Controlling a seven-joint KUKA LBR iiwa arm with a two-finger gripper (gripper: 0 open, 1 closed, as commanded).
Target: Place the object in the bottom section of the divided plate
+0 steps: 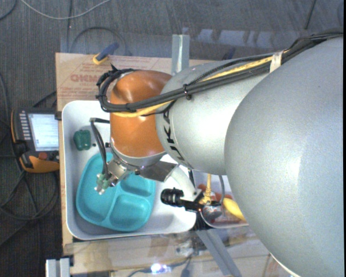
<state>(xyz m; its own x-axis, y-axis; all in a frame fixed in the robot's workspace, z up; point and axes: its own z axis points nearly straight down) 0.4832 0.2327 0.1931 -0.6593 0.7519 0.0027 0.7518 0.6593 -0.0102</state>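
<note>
Hovering low over the left part of the teal divided plate (124, 212), the gripper (102, 182) pointed down towards the plate's left section, and whether it was open, closed or grasping anything could not be told from this angle. Behind it the grey arm (265, 126), with its orange band, reached in from the right and hid much of the scene. The plate rested in the left white bin (72, 120), towards the bin's near side. A small dark green object (82, 139) lay on the bin floor just beyond the plate's far left rim, outside the plate. Further right, partly under the arm, a yellow thing (233, 208) and a red thing (217, 199) lay close together. Left of the bin sat a handheld screen (39, 133) in an orange casing, and brown cardboard (75, 77) showed at the far side.
</note>
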